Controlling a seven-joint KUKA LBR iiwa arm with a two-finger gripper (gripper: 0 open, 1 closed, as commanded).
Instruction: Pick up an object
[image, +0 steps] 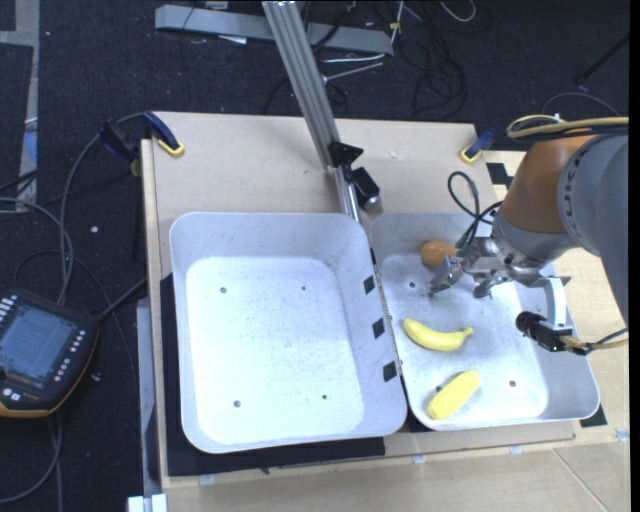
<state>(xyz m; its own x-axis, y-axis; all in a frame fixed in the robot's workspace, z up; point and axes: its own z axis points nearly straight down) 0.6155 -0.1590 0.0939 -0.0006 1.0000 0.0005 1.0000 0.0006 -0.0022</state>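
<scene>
The arm (560, 190) is reaching in over the right bin (570, 395), and its pincer (462, 280) is hanging wide with nothing between the fingers. A banana (437, 335) is lying just below the pincer, a yellow piece (453, 394) farther below, and a small orange ball (434, 252) is sitting just above-left.

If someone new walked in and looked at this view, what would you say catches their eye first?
Probably the grey arm with its orange band reaching in from the right, its gripper low over the far end of the right bin. Next come the bright things in that bin: a yellow banana near the middle, a second yellow piece nearer the front, and a small orange-brown object beside the gripper. The left bin sits alongside.
</scene>
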